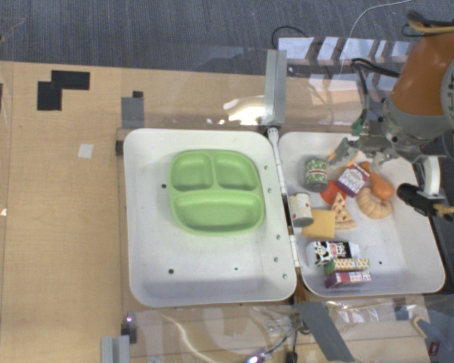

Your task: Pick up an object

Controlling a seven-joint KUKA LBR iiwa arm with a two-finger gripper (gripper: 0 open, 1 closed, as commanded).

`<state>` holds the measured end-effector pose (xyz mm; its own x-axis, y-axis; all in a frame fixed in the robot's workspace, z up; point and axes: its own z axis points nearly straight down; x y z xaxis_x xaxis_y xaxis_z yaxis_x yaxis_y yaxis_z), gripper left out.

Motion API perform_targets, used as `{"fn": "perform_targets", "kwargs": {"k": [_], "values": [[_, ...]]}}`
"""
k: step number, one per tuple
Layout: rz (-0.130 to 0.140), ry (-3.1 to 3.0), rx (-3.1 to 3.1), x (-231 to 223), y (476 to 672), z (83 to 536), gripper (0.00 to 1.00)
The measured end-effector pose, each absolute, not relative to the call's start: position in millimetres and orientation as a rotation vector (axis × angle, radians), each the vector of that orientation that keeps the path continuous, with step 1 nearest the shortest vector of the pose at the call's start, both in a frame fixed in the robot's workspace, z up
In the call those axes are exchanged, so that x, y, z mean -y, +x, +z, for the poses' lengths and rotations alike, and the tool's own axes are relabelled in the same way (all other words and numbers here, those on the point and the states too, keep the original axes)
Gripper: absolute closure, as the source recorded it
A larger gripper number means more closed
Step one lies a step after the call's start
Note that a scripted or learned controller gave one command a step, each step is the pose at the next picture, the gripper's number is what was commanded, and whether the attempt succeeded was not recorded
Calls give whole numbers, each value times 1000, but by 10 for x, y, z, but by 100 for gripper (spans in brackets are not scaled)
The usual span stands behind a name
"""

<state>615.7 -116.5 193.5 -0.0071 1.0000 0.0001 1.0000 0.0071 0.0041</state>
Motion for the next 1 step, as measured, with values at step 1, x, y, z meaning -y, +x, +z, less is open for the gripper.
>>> {"fn": "perform_targets", "kwargs": {"k": [1], "values": [[18, 2199, -2224, 870, 6103, 921, 0]]}}
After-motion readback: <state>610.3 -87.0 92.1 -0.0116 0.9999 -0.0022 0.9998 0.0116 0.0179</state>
